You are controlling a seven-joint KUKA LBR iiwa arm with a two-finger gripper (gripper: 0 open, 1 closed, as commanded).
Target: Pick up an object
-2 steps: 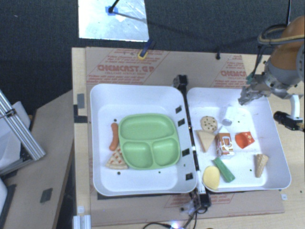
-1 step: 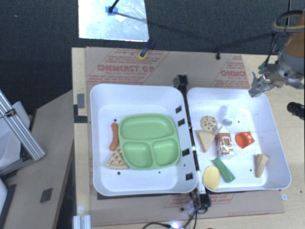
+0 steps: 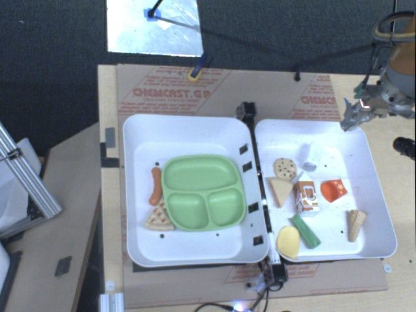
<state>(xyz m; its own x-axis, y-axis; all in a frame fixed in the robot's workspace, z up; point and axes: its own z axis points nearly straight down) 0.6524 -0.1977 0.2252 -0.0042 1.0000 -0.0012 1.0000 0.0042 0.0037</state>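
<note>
My gripper [image 3: 351, 117] hangs over the far right corner of the right bin [image 3: 374, 158], with nothing visible between its fingers. In that bin lie a round cookie [image 3: 284, 168], a pale cheese wedge [image 3: 281, 191], a small orange-and-white carton [image 3: 307, 197], a red piece [image 3: 334, 190], a green stick [image 3: 305, 231], a yellow lemon [image 3: 288, 241], an ice-cream cone [image 3: 355, 224] and a small clear pale object [image 3: 306, 157]. All of them lie below and to the left of the gripper.
The left bin [image 3: 140, 135] holds a green compartment plate [image 3: 203, 192], a sausage [image 3: 156, 184] and a pizza slice [image 3: 158, 218]. A black divider [image 3: 253, 168] runs between the bins. A metal frame [image 3: 26, 181] stands at the left edge.
</note>
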